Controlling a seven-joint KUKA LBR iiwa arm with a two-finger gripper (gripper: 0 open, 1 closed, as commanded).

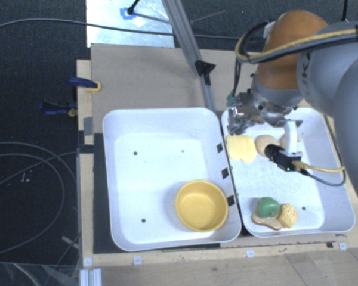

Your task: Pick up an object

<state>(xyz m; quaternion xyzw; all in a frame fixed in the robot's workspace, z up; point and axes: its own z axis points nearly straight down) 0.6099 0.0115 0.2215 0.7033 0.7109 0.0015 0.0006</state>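
One pale yellow piece (pixel 241 148) below your hand (pixel 243 123) looks light, flat, slippery: pinch its edges. Hand's grip state: cannot tell.

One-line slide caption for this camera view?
KUKA arm's gripper low over the right bin beside a pale yellow object; yellow bowl in the left bin.
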